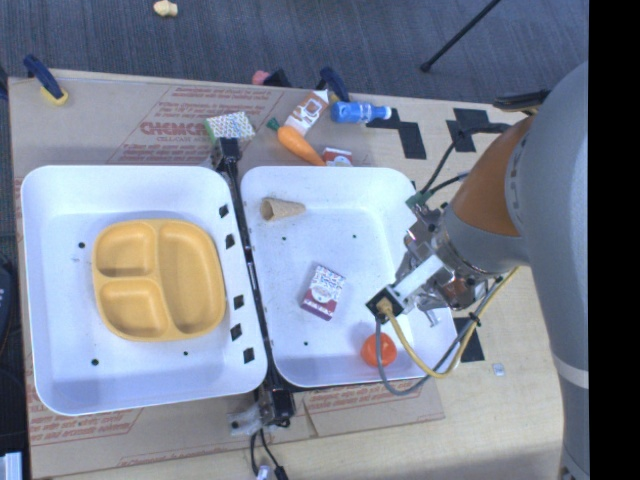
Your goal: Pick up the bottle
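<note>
Behind the right bin (340, 176), on the cardboard outside it, the blue bottle (358, 112) lies on its side, pale cap toward the view's right. Just beside it, to the left: a white container with an orange label (305, 115), a carrot (299, 145) and a small red-and-white box (337, 155).

Gripper (437, 303) is over the right-hand side of the right bin, well apart from the bottle. Whether it is wide or closed cannot be told (the wrist hides it from this angle), and nothing is seen held.

Right bin contents: tan cone (283, 208) near the back, small carton (323, 292) mid-floor, orange round piece (379, 349) at the front, near the gripper.

Left bin (120, 176): yellow divided plate (158, 278).
</note>
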`<state>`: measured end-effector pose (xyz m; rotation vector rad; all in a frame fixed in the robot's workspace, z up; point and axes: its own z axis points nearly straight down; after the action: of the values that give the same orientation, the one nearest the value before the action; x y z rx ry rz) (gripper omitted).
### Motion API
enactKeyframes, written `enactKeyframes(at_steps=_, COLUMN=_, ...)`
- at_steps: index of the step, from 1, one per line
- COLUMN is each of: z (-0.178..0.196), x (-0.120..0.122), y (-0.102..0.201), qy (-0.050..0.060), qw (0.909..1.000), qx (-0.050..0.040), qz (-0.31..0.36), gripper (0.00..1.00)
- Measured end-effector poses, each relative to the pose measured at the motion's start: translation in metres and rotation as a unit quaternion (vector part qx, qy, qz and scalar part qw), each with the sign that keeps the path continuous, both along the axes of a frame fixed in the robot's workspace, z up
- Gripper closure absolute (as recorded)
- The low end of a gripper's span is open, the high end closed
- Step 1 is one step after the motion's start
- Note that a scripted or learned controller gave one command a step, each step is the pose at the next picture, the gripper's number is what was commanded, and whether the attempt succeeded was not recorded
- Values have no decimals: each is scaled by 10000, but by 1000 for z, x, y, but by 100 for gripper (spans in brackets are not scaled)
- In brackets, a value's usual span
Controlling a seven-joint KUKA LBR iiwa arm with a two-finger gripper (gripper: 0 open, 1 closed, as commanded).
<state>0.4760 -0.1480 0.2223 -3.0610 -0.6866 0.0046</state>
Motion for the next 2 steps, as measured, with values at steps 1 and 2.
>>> enactKeyframes(at_steps=1, z=-2, x=0, y=16, qy=-2, qw=9960, qx=-10, qz=-890, gripper=100)
enactKeyframes(at_steps=2, z=-36, x=0, y=55, qy=13, qw=9932, qx=1, qz=-1163, gripper=100)
